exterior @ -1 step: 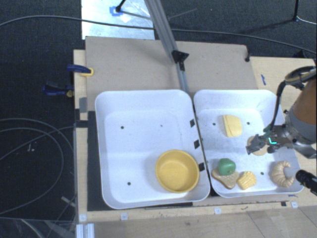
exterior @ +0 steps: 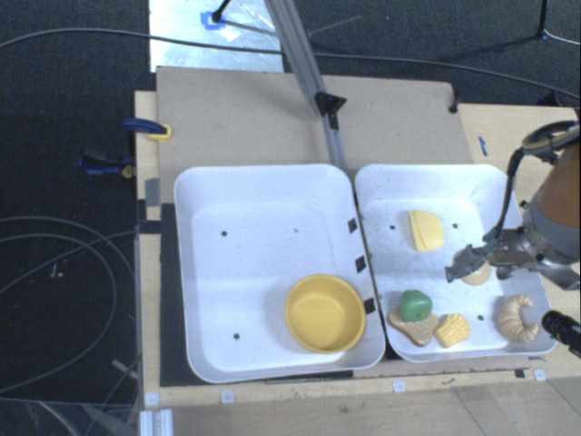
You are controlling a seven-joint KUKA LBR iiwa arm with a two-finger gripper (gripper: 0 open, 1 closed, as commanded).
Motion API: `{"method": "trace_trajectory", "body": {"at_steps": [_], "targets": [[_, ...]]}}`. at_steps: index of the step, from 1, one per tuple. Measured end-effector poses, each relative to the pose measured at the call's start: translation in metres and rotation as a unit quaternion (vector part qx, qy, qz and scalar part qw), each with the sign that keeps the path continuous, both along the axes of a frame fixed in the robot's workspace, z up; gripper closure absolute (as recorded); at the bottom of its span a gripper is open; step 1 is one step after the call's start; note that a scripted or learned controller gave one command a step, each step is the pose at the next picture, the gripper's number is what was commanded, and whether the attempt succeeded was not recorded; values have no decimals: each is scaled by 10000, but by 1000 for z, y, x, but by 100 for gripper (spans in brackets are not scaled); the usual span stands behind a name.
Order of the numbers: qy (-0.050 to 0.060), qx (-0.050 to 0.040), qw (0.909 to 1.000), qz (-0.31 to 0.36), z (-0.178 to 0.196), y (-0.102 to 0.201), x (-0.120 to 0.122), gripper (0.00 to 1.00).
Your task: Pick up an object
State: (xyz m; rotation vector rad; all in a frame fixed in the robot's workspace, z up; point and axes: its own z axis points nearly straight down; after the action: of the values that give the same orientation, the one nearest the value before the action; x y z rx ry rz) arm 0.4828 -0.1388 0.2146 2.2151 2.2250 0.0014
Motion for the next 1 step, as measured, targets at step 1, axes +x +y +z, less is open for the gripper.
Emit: {"method": "trace_trajectory", "body": {"at_steps": [1], "targets": [[23, 6, 10000, -19, -59, -7, 3, 0]]}}
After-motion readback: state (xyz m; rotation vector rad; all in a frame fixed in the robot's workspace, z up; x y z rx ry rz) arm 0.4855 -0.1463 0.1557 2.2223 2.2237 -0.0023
